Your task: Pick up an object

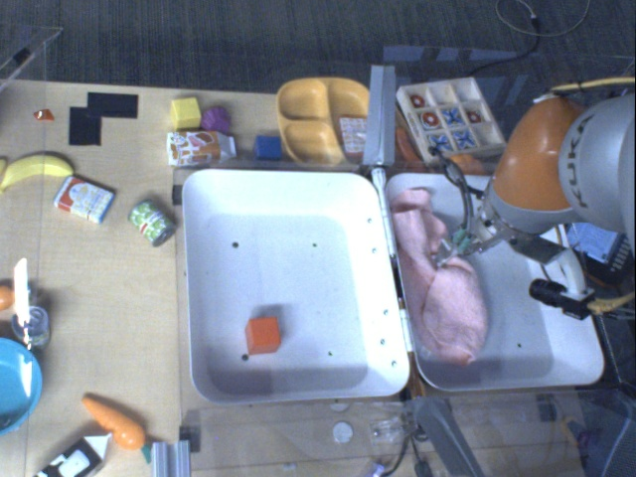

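Note:
A pink cloth (pixel 442 286) lies crumpled along the left side of the right bin (pixel 537 361). My gripper (pixel 457 243) is low over the cloth's upper middle, right at its surface, reaching in from the right under the grey and orange wrist. A small orange cube (pixel 263 334) sits alone in the lower part of the left bin (pixel 298 192).
Behind the bins stand a yellow divided dish (pixel 318 117) and a tic-tac-toe board (pixel 447 115). On the wooden bench to the left lie a banana (pixel 35 170), a small carton (pixel 83 199), a green can (pixel 151 221), a carrot (pixel 114 422) and a blue plate (pixel 15 386).

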Tool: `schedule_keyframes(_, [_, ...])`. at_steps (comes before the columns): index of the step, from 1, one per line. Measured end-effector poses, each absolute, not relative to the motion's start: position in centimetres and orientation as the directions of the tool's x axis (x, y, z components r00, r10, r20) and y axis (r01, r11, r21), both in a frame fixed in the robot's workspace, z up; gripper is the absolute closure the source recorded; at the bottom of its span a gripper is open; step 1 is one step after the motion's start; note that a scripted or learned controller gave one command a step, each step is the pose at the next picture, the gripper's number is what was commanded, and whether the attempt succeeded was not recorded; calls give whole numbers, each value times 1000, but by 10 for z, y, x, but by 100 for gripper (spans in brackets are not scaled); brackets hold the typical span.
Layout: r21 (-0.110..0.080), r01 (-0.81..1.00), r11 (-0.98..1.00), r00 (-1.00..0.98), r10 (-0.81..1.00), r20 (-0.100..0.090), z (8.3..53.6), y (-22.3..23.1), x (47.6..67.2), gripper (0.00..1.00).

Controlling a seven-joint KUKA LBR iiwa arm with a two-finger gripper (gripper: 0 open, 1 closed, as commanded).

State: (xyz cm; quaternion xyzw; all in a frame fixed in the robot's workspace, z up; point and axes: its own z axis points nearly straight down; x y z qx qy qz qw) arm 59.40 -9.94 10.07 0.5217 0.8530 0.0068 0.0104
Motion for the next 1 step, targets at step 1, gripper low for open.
schedule_keyframes(1, [22, 890, 455, -455, 890, -11, 101, -100, 594, 0])
